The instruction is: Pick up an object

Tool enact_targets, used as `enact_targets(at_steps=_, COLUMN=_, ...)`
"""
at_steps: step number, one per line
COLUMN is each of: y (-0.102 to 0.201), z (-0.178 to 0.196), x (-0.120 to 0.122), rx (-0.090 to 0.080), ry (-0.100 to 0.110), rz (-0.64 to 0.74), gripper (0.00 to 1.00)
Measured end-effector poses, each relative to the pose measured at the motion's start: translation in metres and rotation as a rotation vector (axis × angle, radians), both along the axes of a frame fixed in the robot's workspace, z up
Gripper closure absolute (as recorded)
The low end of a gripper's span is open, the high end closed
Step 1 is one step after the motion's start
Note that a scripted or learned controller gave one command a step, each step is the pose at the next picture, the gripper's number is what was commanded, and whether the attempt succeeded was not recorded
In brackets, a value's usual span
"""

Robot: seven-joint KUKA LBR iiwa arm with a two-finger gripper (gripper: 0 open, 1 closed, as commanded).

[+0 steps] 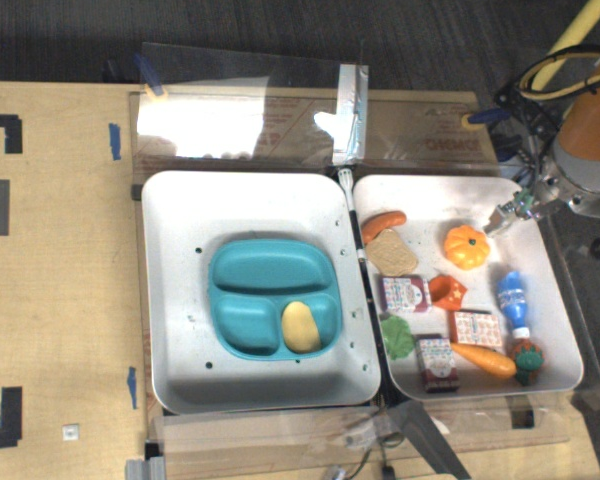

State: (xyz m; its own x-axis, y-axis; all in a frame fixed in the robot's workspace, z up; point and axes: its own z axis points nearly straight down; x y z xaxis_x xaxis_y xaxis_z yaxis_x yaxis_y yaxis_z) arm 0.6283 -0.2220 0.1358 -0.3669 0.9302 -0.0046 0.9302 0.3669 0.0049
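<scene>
end effector [507, 214] at right bin [563, 298] rim

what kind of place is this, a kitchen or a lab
Probably a robot lab bench, not a kitchen: two shallow white bins hold toy food like a small orange plastic pumpkin, with the grey arm's gripper reaching over them.

The arm [590, 143] at three o'clock is cut off by the frame's edge — just its orange band and wrist show. The gripper [512, 211] is too small and blurred to tell its fingers' stance. Labels on the small cartons [403, 293] are unreadable — so is the bottle [512, 300] label.
</scene>
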Motion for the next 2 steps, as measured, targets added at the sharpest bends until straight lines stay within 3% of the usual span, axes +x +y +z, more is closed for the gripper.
enact_targets(at_steps=1, y=0.000, z=0.000, x=0.000, rx=0.000, ry=0.001, rz=0.000, gripper=0.00)
enact_targets(at_steps=2, y=0.001, z=-0.025, x=-0.008, rx=-0.002, ry=-0.023, rz=0.084, gripper=0.00)
